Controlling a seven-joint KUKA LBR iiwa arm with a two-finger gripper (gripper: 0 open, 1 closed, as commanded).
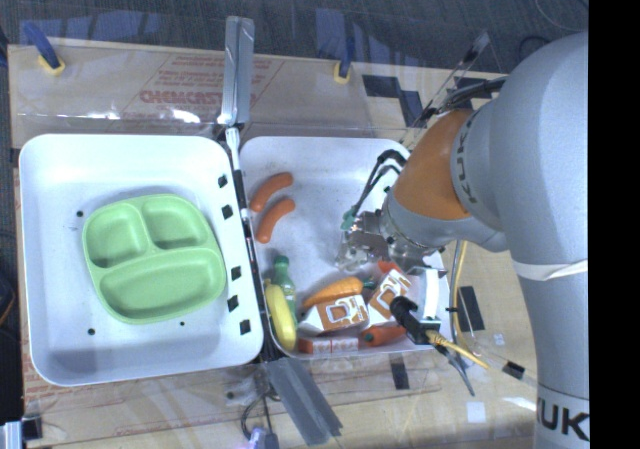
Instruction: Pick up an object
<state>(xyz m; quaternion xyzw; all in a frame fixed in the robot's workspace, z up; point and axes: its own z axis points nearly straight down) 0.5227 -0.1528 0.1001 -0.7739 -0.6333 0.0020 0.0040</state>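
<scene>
My gripper (357, 249) reaches down into the right bin (320, 157), its tip low over the bin floor just above a heap of toy food. The heap holds an orange carrot-like piece (333, 291), an orange-and-white carton (345, 314), a banana (279, 317) and a small green bottle (283, 275). Two orange-red sausages (272, 204) lie apart at the bin's upper left. The grey arm and its orange band (440, 177) hide the bin's right side. I see nothing between the fingers.
The left bin (50, 237) holds a green divided plate (152, 257). A grey divider (236, 77) with black clips separates the two bins. The bin walls ring the work area.
</scene>
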